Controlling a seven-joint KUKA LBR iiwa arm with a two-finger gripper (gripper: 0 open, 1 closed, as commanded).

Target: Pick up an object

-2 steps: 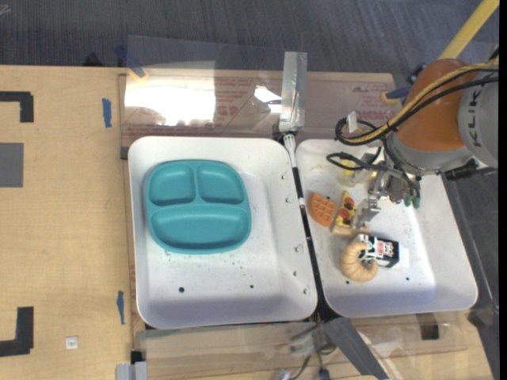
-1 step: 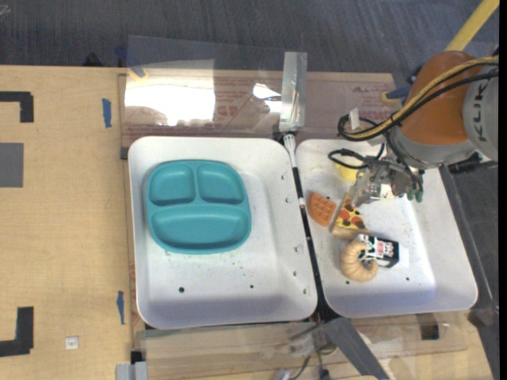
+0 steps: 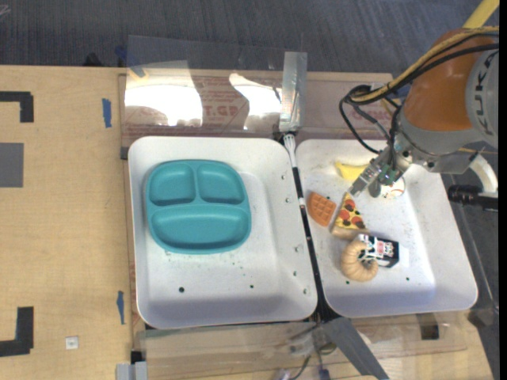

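Gripper [image 3: 366,185], jaw state I cannot tell, hangs just above the pizza [image 3: 347,216] in the right bin [image 3: 444,275], nothing lifted, so the pick remains undone.

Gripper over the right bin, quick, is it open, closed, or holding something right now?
Gripper: cannot be told. It hangs low over the right bin, above the pizza slice toy, and nothing shows between its fingers.

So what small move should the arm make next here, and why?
Probably a short descent. The gripper hovers in the right bin just above the pizza slice toy and beside the yellow piece, with nothing visibly between its fingers, so lowering onto one seems best.
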